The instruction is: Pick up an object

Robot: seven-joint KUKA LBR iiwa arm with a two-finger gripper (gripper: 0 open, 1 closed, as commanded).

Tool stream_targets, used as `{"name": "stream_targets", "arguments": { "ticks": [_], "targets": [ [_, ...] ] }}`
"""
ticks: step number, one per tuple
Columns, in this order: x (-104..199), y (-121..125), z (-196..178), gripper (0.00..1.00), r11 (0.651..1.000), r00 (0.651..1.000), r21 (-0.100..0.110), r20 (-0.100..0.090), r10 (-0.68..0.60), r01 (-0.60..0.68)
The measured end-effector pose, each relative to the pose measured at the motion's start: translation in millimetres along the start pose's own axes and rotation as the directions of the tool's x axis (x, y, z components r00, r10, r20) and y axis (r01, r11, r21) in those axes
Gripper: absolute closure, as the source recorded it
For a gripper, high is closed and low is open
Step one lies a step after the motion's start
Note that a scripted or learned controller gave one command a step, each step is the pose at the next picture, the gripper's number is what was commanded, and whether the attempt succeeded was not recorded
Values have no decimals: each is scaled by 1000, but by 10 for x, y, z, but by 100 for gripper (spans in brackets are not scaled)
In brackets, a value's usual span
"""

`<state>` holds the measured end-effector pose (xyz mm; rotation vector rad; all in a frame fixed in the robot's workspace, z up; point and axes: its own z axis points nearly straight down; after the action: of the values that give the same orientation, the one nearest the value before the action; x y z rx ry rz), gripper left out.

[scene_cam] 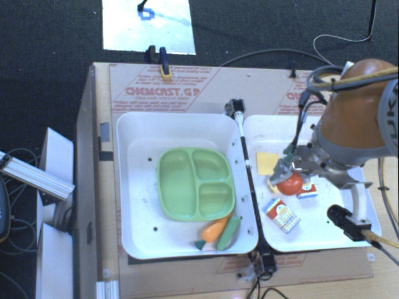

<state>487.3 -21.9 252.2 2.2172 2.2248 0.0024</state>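
Down by the left bin's (134, 167) near edge: one orange carrot (214, 230) and one green pickle-shaped thing (229, 233), both smooth plastic, touching a glossy green divided plate (195, 184). Over in the right bin (324, 245): one small printed box (282, 215), one flat yellow slice (267, 163), one shiny red tomato (288, 184) right under the gripper (290, 169). Can't tell its grip.

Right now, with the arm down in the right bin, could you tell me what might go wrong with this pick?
1. The gripper sits at the red tomato-like object; being round, it may roll or slip out.
2. The yellow piece and the small carton lie close by, so the arm could knock or drag them.
3. The target is near the divider between the right bin and the left bin; a nudge could jam it there.
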Motion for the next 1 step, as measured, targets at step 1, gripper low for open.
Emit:
{"name": "stream_targets", "arguments": {
  "ticks": [1],
  "targets": [
    [498, -2, 20, 100, 1000, 1000, 0, 0, 0, 0]
  ]
}}
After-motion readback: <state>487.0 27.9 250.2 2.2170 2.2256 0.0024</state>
